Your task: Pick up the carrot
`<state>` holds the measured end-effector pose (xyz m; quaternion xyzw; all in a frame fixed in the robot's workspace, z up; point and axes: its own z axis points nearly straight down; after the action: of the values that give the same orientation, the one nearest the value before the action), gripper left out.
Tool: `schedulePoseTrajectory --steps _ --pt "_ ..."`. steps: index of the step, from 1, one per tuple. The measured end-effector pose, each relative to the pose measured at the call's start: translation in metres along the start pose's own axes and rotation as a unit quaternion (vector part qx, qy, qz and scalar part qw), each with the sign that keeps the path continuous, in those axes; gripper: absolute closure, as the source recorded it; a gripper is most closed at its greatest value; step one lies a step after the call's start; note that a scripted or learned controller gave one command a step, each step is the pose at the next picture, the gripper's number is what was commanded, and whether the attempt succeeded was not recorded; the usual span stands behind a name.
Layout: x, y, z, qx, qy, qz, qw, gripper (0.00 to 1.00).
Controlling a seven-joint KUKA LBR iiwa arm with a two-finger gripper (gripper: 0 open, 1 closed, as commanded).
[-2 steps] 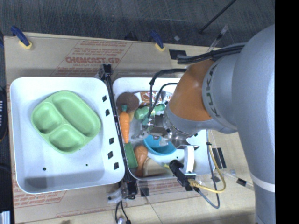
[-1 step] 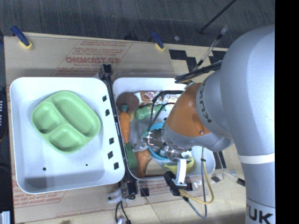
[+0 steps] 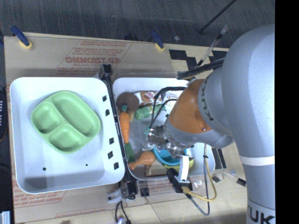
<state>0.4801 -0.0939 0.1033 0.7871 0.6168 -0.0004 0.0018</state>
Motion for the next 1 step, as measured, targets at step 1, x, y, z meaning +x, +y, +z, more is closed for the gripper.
schedulePoseTrajectory --steps 1 --pt "0.0397 -0.0102 -0.0880 0.007 0.002 0.201 0.9796 1.00"
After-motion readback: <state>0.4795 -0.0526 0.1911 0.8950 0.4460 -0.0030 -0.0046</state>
